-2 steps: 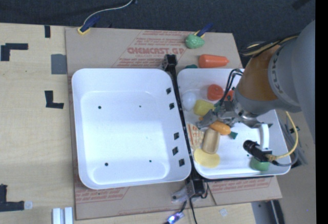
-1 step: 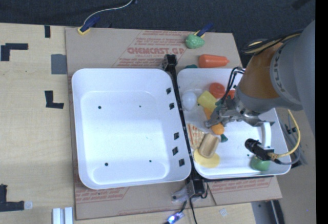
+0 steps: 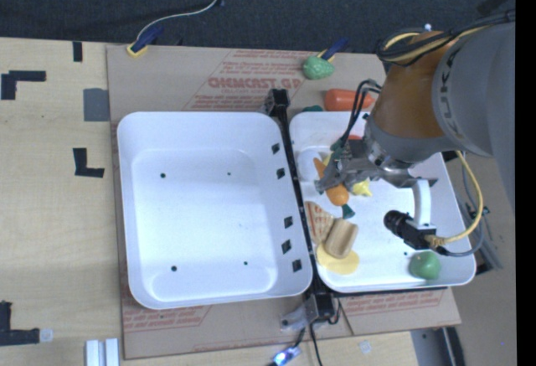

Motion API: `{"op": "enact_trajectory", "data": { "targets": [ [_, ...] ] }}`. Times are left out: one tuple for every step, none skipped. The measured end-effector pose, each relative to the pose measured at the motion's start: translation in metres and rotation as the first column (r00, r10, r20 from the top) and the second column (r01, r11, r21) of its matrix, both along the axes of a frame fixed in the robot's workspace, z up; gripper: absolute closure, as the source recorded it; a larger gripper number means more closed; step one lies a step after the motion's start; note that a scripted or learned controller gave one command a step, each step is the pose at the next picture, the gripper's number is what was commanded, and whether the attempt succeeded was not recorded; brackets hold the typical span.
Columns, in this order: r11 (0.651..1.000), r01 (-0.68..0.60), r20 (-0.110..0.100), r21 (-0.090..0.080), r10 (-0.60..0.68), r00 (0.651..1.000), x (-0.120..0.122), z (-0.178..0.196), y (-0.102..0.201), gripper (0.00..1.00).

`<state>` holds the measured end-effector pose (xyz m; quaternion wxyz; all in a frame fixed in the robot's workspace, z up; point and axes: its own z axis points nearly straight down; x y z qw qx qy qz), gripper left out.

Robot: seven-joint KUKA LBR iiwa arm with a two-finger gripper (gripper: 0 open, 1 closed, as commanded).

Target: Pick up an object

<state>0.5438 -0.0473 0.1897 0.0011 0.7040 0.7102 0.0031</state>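
So 2 white bins: the left bin [image 3: 201,205] has no objects, while the right bin [image 3: 381,268] at lower right holds a tan bread-like piece [image 3: 339,239], a green ball [image 3: 425,265] and a small orange toy [image 3: 337,193]. The gripper [image 3: 335,178] sits right over the orange toy, can't tell its grip.

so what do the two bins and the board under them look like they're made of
Left bin and right bin: probably moulded plastic, smooth white with a slight sheen, rounded corners and soft highlights along the rims. Board beneath: looks like corrugated cardboard, matt brown with printed red lettering and plain cut edges.
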Motion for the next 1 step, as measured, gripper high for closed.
{"op": "enact_trajectory", "data": {
  "targets": [
    [1.000, 0.000, -0.005, -0.001, 0.000, 1.000, 0.0410, -0.0060, 0.0636, 1.00]
  ]
}}
